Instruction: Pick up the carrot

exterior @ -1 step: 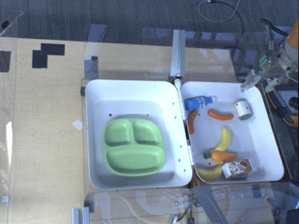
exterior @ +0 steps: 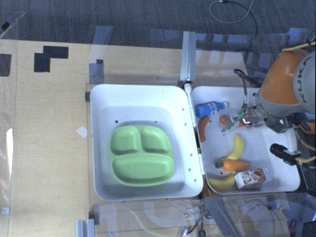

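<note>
The carrot (exterior: 236, 165) is orange and lies on its side near the front of the right bin (exterior: 291, 181). It rests between a yellow banana (exterior: 237, 146) behind it and a second banana (exterior: 221, 182) in front. My gripper (exterior: 236, 123) hangs low over the back half of the same bin, well behind the carrot and apart from it. It is close to a small orange piece (exterior: 223, 119). Nothing of the carrot is between the gripper's tips.
The right bin also holds a blue bottle (exterior: 210, 107), a red sausage-like piece (exterior: 202, 128) along the left wall and a small carton (exterior: 251, 178) at the front. A green divided plate (exterior: 142, 154) sits in the left bin (exterior: 103, 107).
</note>
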Motion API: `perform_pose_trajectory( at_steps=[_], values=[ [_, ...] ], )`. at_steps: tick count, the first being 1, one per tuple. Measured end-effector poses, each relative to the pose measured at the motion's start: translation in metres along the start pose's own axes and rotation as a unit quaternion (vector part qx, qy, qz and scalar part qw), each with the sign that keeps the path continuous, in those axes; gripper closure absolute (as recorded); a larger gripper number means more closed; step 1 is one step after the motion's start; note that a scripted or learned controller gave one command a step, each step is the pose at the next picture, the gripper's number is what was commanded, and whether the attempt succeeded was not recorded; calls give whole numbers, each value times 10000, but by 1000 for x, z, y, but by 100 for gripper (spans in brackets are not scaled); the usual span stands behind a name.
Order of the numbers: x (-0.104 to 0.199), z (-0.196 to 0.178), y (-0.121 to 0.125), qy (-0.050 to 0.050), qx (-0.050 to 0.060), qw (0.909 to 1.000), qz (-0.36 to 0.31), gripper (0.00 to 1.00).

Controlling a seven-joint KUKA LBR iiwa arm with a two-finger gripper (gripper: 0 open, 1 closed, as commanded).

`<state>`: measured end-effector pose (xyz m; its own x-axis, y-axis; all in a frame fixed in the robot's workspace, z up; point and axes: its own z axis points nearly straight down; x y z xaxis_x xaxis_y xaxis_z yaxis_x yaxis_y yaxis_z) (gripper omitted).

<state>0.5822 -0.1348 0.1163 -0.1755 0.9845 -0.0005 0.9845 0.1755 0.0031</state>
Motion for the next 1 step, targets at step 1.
perform_pose_trajectory(
  at_steps=[1],
  values=[
    [37, -54, -42, 2, -4, 9926, 1215, 0]
  ],
)
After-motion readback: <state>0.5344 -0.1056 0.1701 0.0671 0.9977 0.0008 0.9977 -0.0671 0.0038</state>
